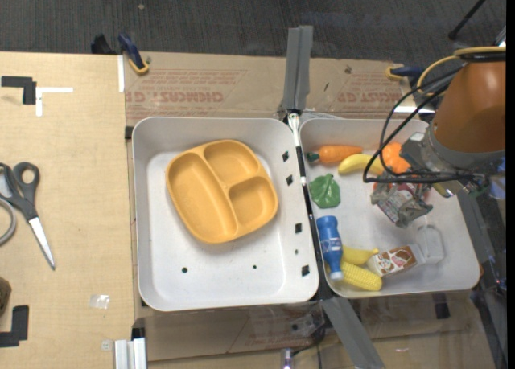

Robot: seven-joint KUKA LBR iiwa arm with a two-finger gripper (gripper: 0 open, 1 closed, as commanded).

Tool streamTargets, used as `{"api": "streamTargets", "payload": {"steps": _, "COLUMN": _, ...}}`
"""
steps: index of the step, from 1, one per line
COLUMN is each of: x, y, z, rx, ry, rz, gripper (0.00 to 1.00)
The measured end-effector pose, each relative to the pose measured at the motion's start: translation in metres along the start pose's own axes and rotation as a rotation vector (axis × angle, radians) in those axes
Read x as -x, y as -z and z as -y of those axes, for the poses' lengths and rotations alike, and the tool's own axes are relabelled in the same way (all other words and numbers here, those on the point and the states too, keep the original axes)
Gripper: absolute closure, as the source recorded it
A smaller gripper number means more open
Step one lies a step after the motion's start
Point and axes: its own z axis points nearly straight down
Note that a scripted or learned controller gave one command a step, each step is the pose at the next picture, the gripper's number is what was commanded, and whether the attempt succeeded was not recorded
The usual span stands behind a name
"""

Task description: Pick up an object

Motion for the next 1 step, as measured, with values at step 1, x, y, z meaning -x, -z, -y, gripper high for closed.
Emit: {"api": "streamTargets", "payload": {"steps": 1, "x": 0.0001, "y": 0.0000, "z": 0.0000, "rx": 0.000, "ry": 0.001, "rz": 0.000, "gripper": 0.00}}
